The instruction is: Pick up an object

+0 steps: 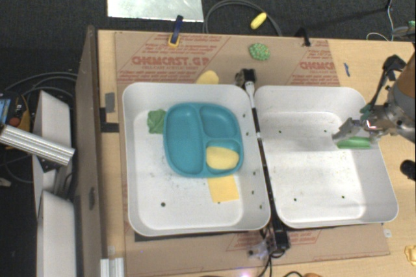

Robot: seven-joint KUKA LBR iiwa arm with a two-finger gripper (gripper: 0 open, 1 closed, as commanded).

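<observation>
My gripper (351,134) hangs over the right side of the right bin (312,204), reaching in from the right. A small, elongated green object (354,143) sits right under its tip, touching or nearly touching it. Whether it is gripped I cannot make out. In the left bin (140,204) lies a teal divided plate (192,136) with a yellow lump (221,157) in its lower right compartment. A green leafy piece (156,120) rests by the plate's left edge, and a flat yellow square (224,189) lies below the plate.
On the cardboard behind the bins lie a green round object (259,51), a yellow item (208,78) and a yellow piece (259,21) by a cable. A black divider (257,139) runs between the bins.
</observation>
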